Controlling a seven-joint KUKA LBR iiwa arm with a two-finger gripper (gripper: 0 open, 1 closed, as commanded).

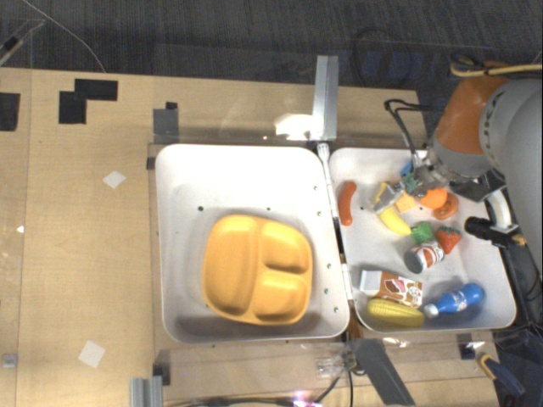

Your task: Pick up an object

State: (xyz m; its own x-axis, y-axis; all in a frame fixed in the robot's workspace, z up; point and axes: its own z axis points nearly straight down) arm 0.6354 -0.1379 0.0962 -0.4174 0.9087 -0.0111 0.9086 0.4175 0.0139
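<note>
While fingers (422, 176) unreadable: yellow tray (256, 268) in left bin (178, 227), toy clutter in right bin (501, 308)

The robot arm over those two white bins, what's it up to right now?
The arm reaches in from the right, with its gripper down among the small toys at the back of the right bin, close to a yellow piece and an orange one. Nothing is visibly held between its fingers. A red sausage, a small can, a corn cob and a blue bottle lie untouched. The left bin holds a yellow divided tray.
</note>
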